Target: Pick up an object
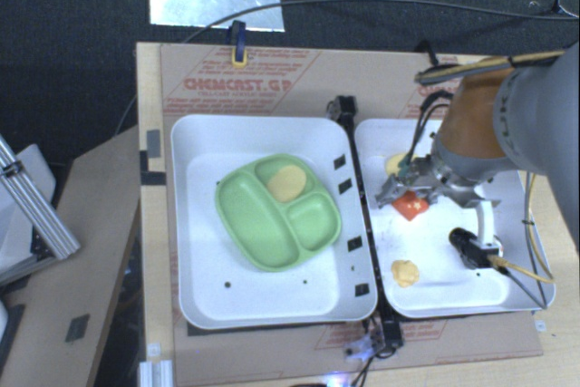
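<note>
A small red-orange block (410, 206) lies in the right shallow white bin (507, 290), and my two-finger metal gripper (405, 188) sits right over it; I cannot tell how its fingers stand. Two pale yellow lumps (405, 271) lie nearby, while the left white bin (204, 285) holds a green divided plastic tray (263, 236) bearing a yellow round piece (287, 183).
</note>
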Robot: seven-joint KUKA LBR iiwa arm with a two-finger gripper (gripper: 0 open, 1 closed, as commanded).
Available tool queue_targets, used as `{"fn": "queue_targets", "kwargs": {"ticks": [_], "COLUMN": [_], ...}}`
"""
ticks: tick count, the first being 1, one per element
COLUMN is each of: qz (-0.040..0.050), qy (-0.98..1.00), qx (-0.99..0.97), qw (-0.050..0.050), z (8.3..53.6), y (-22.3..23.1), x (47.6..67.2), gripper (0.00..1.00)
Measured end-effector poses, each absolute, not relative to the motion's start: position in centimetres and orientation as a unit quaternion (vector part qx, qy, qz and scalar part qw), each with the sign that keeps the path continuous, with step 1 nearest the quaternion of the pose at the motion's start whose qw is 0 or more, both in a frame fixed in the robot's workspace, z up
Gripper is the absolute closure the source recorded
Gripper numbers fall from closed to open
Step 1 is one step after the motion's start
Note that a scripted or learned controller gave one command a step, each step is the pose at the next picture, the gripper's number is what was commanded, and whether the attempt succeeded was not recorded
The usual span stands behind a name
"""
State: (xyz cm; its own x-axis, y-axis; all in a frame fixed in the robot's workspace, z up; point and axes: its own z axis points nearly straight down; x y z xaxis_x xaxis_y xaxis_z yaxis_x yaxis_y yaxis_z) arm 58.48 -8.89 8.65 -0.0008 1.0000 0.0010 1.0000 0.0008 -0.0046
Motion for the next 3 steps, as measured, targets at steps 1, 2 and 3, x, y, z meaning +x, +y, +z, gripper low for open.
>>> {"fn": "queue_targets", "kwargs": {"ticks": [1, 2, 3], "qz": [-0.0009, -0.0016, -0.0022], "qy": [-0.707, -0.707, -0.708], "qx": [-0.707, -0.707, -0.706], "qw": [-0.002, -0.002, -0.003], "z": [10.1, 14.5, 20.1], "y": [-9.0, -9.3, -10.2], "x": [58.7, 58.9, 59.7], "gripper": [1.00, 1.00, 1.00]}}
